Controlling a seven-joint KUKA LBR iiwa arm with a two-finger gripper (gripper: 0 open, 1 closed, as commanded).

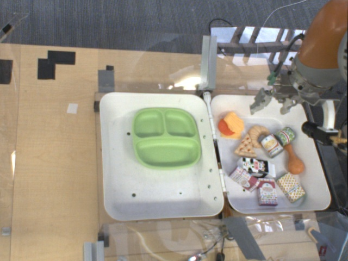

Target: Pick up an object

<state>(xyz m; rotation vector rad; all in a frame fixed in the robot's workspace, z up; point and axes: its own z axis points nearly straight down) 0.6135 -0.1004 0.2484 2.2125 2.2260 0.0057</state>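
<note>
Gripper with fingers spread open and nothing between them, above the right bin's far edge. Orange wedge, can, waffle piece and small cartons lie in that bin; green divided plate lies in the left bin.

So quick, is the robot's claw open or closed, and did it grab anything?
Gripper: open, fingers spread, holding nothing, up over the far edge of the right bin.
</note>
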